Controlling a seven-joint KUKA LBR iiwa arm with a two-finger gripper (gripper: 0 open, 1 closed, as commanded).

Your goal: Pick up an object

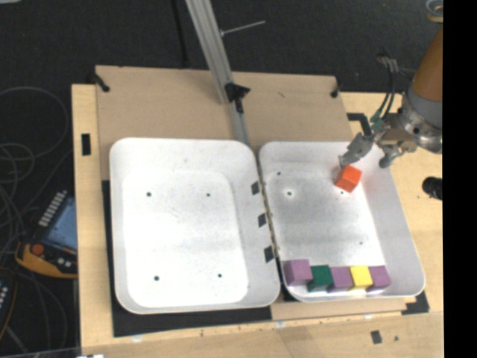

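Nearest, along the front wall of the right bin, sit purple, green, purple, yellow and purple blocks in a row. Farther back in that bin the orange block sits just below the pincer, whose fingers look spread and hold nothing. A good grasp would centre the fingers over the block before they close. No readable writing shows.

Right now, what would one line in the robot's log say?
gripper: open, above right bin | orange block: just below fingers, not held | five blocks along bin's near edge
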